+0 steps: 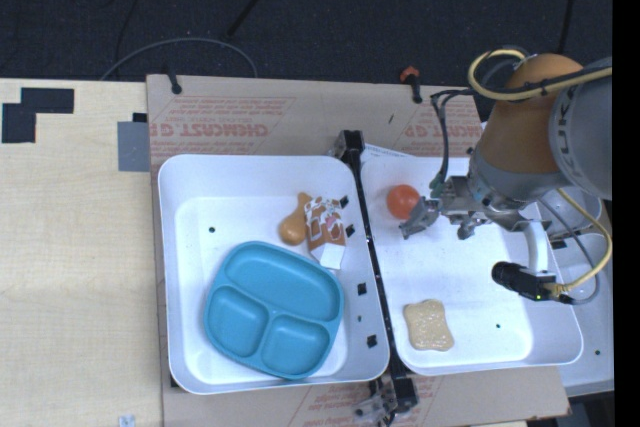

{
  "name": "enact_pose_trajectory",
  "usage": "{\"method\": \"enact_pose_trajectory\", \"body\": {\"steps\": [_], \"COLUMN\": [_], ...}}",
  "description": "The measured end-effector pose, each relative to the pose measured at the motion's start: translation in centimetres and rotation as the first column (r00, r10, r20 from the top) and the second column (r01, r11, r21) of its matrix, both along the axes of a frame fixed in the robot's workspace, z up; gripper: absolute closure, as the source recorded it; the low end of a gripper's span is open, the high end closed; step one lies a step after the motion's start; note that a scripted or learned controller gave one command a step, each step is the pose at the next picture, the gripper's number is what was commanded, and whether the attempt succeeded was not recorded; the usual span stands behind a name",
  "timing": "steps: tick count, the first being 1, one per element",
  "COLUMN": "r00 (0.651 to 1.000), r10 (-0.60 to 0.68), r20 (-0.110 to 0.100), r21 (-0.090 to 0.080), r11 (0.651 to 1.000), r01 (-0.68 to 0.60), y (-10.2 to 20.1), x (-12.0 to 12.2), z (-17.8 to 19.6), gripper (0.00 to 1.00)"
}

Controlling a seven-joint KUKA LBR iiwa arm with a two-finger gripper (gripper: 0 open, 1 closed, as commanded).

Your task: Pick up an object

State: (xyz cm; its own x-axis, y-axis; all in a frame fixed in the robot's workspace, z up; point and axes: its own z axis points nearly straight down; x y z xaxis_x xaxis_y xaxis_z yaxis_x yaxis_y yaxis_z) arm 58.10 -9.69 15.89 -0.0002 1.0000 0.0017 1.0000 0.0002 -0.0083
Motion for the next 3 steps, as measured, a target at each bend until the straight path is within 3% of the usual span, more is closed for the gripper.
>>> {"method": "enact_pose_trajectory", "body": {"steps": [1, 2, 3], "r00": [1.0, 1.0, 1.0], "r10": [-0.001, -0.006, 0.0], "r20": [0.002, 0.002, 0.01], "r21": [0.0, -0.001, -0.002], "r11": [1.0, 1.0, 1.0], "r01": [0.001, 0.006, 0.0], "y": [0.3, 0.1, 0.0], "x": [0.0, 0.0, 1.0], "z": [-4.3, -3.1, 2.4], "gripper": [0.0, 1.0, 1.0]}}
